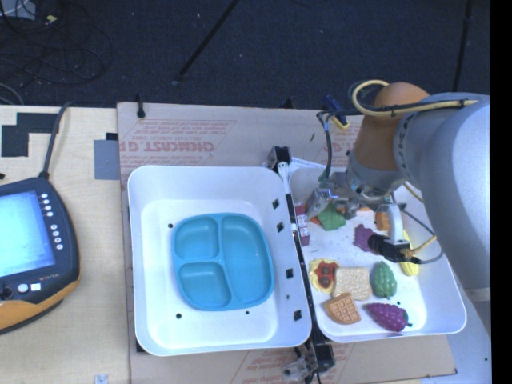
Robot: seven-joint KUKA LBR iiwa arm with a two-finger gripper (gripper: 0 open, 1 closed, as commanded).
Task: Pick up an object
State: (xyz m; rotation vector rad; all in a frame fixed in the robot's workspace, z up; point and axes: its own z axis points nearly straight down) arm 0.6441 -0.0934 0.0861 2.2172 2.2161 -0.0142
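Grapes (388, 316), a purple toy bunch, lie nearest the camera in the right bin (448, 314), well in front of the gripper (340, 204) and off to its right in the view. Just left of them is a brown waffle (343, 308), almost straight in front of the gripper, close to the bin's front rim. Touching the waffle's far edge is a pale square cracker (352, 282). A green bumpy vegetable (383, 279) sits just beside the cracker on its right, and a round yellow piece with a red middle (323, 273) lies against it on the left. All five form a cluster apart from the gripper, toward the front.

Closer to the gripper, a small purple piece (365, 237) lies near it, on its right and a little forward. A yellow piece (409, 266) shows farther right, partly hidden by the robot's own parts.

The gripper hangs over the far half of the right bin, close to the wall shared with the left bin (152, 206). A green leafy toy (328, 218) lies right at its tip, on the near side. Whether they touch is unclear, and I cannot tell whether the gripper is open or closed, or whether it grasps anything.

Left of the gripper, across the shared wall, a blue divided plate (222, 261) lies flat in the middle of the left bin. Well beyond that bin, at the view's left edge, rests a control tablet (32, 246) with a lit screen. Cardboard (200, 142) spreads under both bins, its far part behind the gripper.
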